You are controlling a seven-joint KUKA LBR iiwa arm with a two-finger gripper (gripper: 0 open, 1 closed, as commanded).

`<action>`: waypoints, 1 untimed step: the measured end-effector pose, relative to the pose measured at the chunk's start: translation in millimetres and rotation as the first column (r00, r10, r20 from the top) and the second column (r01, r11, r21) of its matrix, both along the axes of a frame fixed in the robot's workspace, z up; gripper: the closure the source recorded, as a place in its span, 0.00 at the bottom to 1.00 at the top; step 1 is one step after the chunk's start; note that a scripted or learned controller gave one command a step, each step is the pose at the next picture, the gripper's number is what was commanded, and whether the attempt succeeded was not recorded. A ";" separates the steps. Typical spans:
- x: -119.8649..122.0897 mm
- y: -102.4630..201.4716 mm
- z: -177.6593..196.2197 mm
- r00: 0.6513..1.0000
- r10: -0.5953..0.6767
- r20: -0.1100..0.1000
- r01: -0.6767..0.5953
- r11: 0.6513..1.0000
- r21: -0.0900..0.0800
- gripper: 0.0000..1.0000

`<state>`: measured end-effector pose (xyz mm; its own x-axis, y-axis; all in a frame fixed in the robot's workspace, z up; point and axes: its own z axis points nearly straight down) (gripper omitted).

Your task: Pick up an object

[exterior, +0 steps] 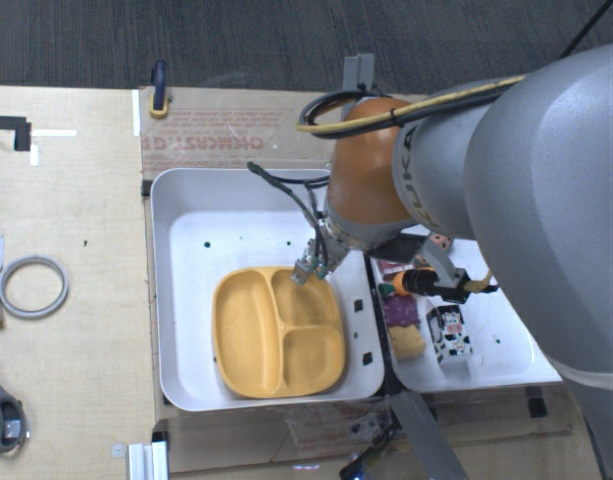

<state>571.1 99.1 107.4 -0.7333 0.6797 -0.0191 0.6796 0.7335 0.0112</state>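
Note:
A yellow divided plate [279,333] lies in the left white bin [186,218], toward its front. My gripper [311,266] hangs just over the plate's back right rim, reaching down from the orange-banded wrist [371,173]. In the right bin [506,353] lie several small things: a purple packet [398,311], a tan chunk [408,342], a black-and-white cow toy [450,333] and an orange-and-black piece [418,282]. The big grey arm covers much of the right bin.
A cardboard sheet [226,133] lies behind the bins. On the wooden bench at left sit a grey ring [32,286] and scissors [4,418]. A blue clamp [159,88] stands at the back.

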 end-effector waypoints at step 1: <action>-19.2 -59.1 83.0 0.966 -0.259 -0.023 0.259 0.966 0.001 0.00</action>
<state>551.9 39.9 190.3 -0.5324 0.8465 -0.0021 0.8465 0.5324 -0.0039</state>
